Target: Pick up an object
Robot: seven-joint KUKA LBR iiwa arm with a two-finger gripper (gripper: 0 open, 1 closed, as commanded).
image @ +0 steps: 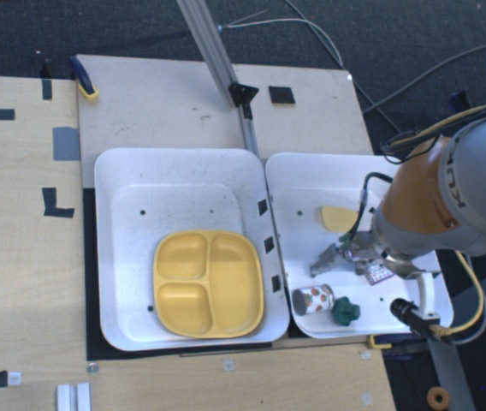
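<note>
Grey two-finger gripper (327, 261) spread wide, empty, mid right white bin (294, 182). Centre over small white patterned can (313, 300) at front edge, avoid green toy (345, 312) touching it.

Colours around my gripper

My grey metal two-finger gripper (327, 260) hangs from my grey arm with its orange band (418, 197); just beyond my fingertips lies a pale yellow flat piece (337, 218), and below them a white cylindrical can patterned with red and dark marks (312, 300) next to a dark green lumpy toy (345, 312). Both shallow plastic bins (119, 229) are white, speckled with small dark dots; the far one carries a yellow four-compartment plastic tray (208, 282).
</note>
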